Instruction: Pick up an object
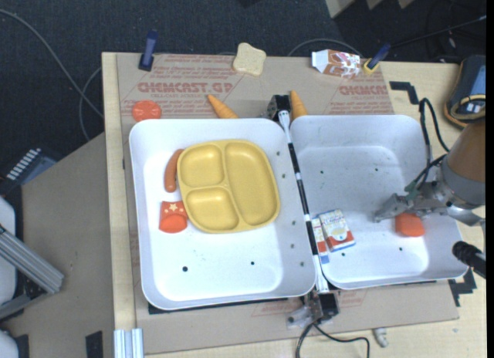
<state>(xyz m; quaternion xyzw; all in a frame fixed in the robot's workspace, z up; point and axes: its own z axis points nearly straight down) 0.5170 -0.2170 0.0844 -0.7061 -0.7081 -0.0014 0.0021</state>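
In the right bin (355, 140) a small orange object (410, 226) lies near the right wall. My gripper (396, 208) hangs low over the bin floor, right above and just left of that orange object; whether they touch is unclear. A small white carton with a blue and red print (336, 230) lies at the bin's left side, well apart from the gripper. The left bin (224, 271) holds a yellow divided plate (228, 185), an orange-red sausage (171, 171) and a red piece (173, 217) beside it.
The arm (469, 170) comes in over the right bin's right wall. Behind the bins on the cardboard lie a bread slice (249, 59), two carrots (222, 107), an orange disc (145, 109), a blue clip (147, 50) and a crumpled wrapper (337, 62).
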